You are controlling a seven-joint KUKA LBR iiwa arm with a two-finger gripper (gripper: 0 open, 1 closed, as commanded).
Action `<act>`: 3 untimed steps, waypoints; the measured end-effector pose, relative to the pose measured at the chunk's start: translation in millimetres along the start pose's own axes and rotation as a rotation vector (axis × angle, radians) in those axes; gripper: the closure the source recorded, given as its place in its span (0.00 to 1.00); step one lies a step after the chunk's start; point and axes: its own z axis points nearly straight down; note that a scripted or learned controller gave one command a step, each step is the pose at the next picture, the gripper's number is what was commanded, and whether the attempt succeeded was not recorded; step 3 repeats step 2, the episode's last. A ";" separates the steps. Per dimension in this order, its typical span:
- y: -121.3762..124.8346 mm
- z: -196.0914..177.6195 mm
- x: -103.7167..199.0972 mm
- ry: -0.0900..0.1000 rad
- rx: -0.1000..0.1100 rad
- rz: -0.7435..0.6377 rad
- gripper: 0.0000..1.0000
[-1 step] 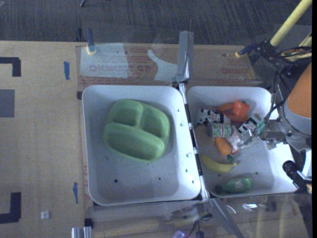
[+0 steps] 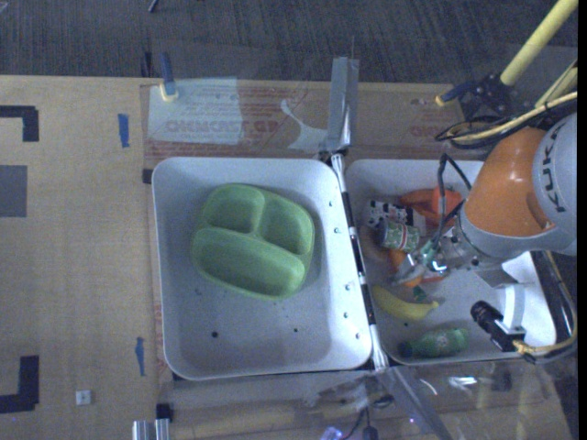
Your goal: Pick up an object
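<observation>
Arm reaches into the right bin.
Gripper sits above the banana; its finger state is unreadable.

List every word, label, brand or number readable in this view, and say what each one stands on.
"KUK", the visible start of a brand name: on the grey arm housing at the right edge.
Faded reddish print on the taped sheet behind the left bin: too blurred to read.
Label on the small can in the right bin: too small to read.
</observation>
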 end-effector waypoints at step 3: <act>48.9 -160.3 78.3 0.001 0.006 0.025 1.00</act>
